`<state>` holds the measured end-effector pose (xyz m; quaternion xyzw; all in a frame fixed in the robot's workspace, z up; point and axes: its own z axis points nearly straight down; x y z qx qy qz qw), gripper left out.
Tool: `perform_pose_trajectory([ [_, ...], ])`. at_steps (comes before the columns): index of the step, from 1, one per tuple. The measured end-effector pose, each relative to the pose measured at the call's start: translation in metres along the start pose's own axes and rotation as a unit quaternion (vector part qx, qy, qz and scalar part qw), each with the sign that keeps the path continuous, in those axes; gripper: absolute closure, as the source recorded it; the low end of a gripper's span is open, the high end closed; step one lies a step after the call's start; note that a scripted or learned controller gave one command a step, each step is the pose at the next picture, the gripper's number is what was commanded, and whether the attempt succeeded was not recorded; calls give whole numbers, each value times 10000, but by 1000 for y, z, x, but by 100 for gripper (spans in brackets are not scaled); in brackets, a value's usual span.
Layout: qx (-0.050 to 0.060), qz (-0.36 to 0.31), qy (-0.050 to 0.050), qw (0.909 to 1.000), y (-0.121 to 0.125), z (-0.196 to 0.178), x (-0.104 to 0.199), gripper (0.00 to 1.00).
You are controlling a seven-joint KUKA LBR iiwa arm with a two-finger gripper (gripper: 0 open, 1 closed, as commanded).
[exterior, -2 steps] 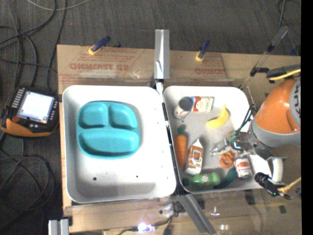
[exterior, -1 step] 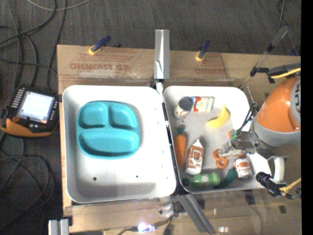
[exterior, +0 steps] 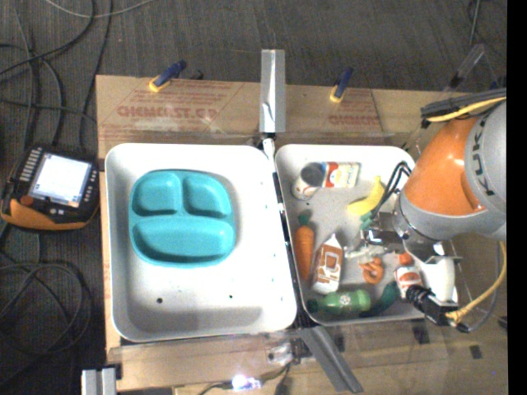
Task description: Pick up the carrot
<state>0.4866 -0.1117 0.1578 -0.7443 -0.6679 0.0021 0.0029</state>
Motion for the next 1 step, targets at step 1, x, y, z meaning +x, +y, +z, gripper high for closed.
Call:
perform_pose_trajectory([
  [1, -2, -1, -1, 10000, -7, -27, 23, 100],
])
